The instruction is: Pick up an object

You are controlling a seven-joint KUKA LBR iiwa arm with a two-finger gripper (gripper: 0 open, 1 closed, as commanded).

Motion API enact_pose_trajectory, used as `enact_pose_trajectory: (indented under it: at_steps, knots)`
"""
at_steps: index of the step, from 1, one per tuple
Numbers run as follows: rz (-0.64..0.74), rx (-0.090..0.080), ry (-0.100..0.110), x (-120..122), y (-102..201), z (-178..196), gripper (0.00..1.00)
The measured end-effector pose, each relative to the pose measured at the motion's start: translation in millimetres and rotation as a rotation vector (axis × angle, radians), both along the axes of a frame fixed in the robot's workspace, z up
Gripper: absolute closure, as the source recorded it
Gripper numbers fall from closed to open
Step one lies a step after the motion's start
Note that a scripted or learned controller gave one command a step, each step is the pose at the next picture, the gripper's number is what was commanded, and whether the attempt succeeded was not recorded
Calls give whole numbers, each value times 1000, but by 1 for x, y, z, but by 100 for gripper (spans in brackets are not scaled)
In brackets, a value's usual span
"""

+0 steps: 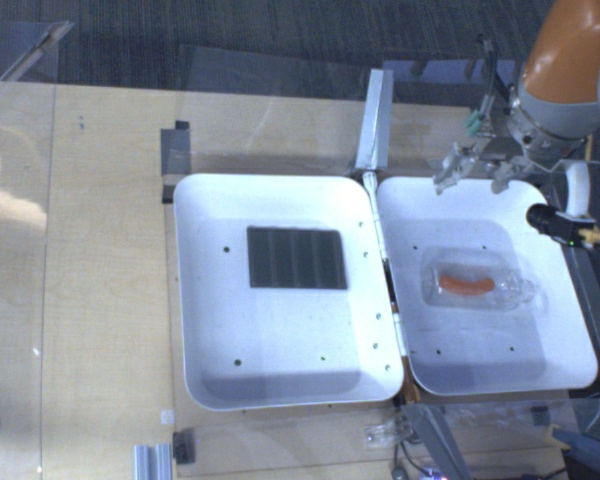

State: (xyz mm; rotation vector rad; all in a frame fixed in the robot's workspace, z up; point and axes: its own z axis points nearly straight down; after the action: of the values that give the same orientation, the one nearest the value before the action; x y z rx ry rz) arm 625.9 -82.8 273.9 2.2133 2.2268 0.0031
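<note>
A clear plastic bottle-like object [472, 286] with an orange piece inside lies on its side in the middle of the right bin [570, 368]. A dark grey ribbed rectangular pad [295, 258] lies flat in the left bin [210, 368]. My gripper [475, 176] hangs over the far edge of the right bin, well above and behind the clear object. Its two fingers stand apart and open, and nothing is between them.
A metal divider post [374, 118] rises behind the seam between the two bins. A black fitting [552, 220] sticks in over the right bin's right rim. The wooden bench [80, 298] extends to the left.
</note>
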Motion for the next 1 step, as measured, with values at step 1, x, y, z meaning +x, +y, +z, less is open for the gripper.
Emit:
enact_pose_trajectory:
  at_steps: [1]
  knots:
    - [-16,0,1,-64,-11,-171,0]
